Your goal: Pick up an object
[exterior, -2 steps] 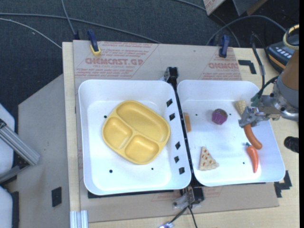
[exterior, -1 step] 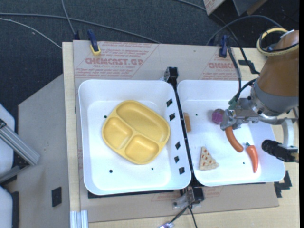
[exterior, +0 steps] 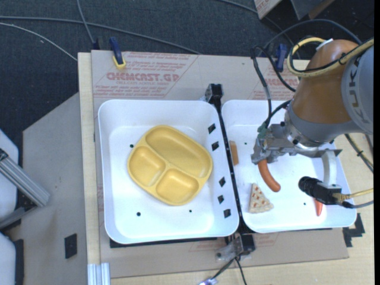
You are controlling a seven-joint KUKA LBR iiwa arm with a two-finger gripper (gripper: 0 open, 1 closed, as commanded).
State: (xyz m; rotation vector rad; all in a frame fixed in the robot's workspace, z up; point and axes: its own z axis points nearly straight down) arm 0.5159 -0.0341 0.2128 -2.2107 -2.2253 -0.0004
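Two white bins: the left bin (exterior: 113,177) carries a yellow tray (exterior: 170,164); in the right bin (exterior: 297,218), the claw (exterior: 262,157) hovers just above a sausage (exterior: 269,177), its state unclear.

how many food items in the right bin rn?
4 visible: brown stick by the divider, sausage under the gripper, pizza slice near the front, small red piece front right. The arm may hide more.

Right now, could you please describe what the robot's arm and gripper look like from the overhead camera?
The arm is bulky and rounded, with an orange band over a grey collar and a grey link at the right edge with part of a dark letter on it. Yellow and black cables loop over its top. The gripper is a small grey metal block, and a black cable runs past it.
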